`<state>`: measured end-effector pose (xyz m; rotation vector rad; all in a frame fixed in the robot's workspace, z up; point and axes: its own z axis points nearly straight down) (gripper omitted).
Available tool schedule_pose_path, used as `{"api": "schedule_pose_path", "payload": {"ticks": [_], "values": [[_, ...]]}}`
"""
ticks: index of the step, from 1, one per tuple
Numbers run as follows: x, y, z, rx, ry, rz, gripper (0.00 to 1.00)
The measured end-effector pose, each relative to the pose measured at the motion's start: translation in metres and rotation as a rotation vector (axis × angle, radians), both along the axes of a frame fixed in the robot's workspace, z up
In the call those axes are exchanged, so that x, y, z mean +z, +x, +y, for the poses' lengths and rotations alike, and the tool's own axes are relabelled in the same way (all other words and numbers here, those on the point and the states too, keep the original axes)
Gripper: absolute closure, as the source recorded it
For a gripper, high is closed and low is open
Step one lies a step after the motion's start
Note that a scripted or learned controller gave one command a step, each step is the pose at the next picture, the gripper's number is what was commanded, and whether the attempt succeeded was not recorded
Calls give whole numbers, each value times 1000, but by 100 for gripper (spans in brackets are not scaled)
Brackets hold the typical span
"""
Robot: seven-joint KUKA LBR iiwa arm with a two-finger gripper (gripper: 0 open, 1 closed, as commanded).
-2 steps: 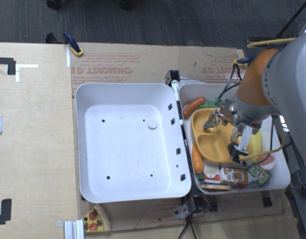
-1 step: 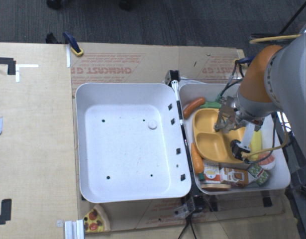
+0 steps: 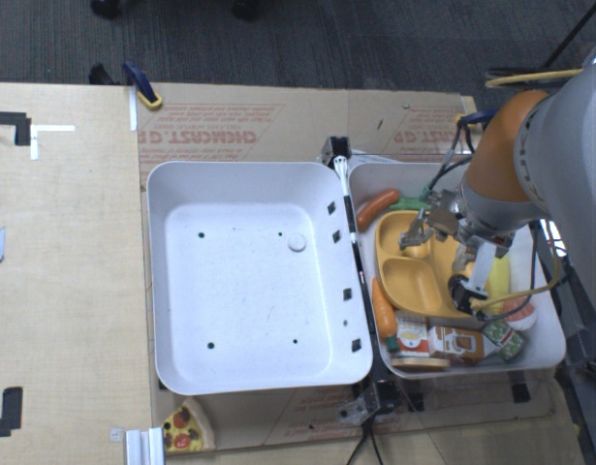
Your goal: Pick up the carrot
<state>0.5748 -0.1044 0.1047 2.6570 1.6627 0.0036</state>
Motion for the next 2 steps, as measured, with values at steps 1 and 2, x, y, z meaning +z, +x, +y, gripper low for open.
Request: {"api": "schedule_pose_path", "payload": {"ticks": [1, 2], "values": [[7, -1, 0, 2, 0, 5, 100], [8, -1, -1, 1, -1, 4, 0]]}}
